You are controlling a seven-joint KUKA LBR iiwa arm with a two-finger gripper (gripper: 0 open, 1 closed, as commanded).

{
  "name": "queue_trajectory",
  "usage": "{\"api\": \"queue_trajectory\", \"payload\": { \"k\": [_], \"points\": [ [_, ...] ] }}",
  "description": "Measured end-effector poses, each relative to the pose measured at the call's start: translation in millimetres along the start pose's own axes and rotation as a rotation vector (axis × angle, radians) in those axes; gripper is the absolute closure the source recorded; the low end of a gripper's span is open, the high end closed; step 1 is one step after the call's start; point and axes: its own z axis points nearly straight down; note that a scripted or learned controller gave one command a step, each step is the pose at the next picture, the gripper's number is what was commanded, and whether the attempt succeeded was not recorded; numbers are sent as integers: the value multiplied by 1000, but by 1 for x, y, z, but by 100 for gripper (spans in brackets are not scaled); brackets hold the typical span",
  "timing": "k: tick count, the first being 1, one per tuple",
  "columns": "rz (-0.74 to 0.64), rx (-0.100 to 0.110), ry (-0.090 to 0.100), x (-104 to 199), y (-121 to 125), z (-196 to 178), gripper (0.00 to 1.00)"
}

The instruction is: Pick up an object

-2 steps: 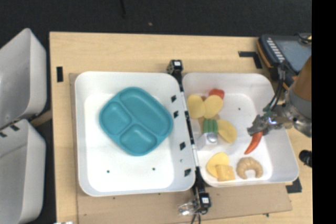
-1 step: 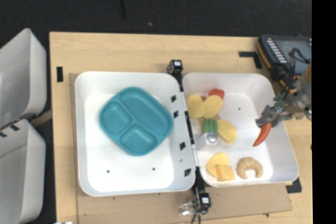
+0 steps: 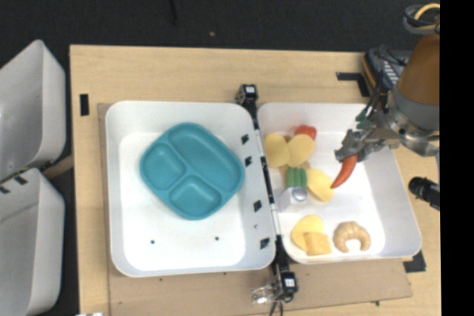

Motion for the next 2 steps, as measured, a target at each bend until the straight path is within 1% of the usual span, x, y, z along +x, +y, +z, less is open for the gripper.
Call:
{"api": "queue_trajectory", "payload": {
  "k": [1, 2],
  "points": [
    [2, 2, -1, 39, 21, 8, 100],
    [1, 1, 0, 85, 39, 5, 100]
  ]
}}
